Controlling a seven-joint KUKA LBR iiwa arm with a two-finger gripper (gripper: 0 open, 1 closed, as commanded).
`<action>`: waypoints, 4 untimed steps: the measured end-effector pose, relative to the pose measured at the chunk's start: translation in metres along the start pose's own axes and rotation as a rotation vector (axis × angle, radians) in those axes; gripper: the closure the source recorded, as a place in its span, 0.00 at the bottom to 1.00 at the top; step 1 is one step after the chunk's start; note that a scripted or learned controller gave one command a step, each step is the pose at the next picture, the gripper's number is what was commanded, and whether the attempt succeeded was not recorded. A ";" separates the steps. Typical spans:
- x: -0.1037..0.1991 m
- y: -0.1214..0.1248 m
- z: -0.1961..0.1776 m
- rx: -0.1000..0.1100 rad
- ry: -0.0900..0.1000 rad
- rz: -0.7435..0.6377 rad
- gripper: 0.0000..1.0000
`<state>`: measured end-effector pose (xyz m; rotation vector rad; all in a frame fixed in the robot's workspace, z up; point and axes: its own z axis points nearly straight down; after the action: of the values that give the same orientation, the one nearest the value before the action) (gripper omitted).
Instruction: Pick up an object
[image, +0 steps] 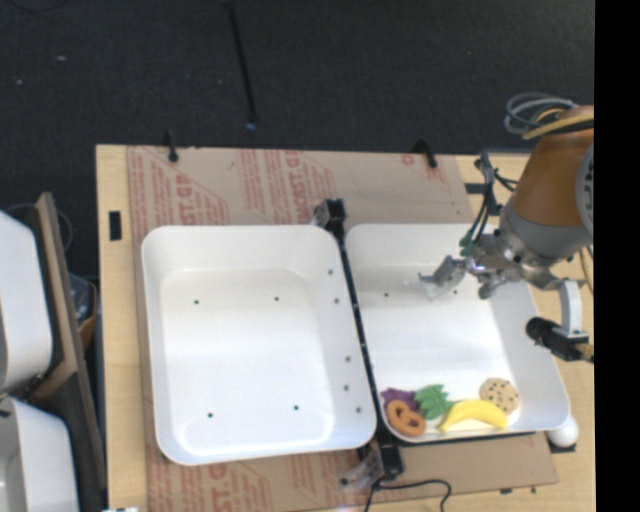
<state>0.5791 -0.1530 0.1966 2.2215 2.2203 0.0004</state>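
Over the far half of the right bin (520, 340), the end effector (465, 282) is seen hanging from the grey arm (545, 225), whose orange band (555, 175) lies at the right of the view. Its two fingers (438, 276) are spread apart, with bare white bin floor visible between them and nothing gripped. No object lies beneath it.

The things to be picked are gathered along the near wall of the same bin, well apart from the end effector. A yellow banana (472, 415) is laid flat there, with a round cookie (498, 395) just beside it on the right. A green leafy piece (433, 400) touches the banana's left end. Farther left, an orange pretzel (405, 421) is found in the near left corner, with a purple item (396, 398) just behind it; what the purple item is cannot be told.

The left bin (150, 250) is set against the right one, the two rims meeting along a dark strip. Both bins rest on a printed cardboard sheet (250, 185) spread over the worktop (112, 330).
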 end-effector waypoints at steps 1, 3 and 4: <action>-0.001 0.000 -0.011 -0.001 0.000 0.001 1.00; -0.010 0.004 0.003 0.004 -0.001 0.006 1.00; 0.042 -0.013 -0.005 0.000 0.001 -0.003 1.00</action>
<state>0.5666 -0.1113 0.2020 2.2185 2.2239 0.0014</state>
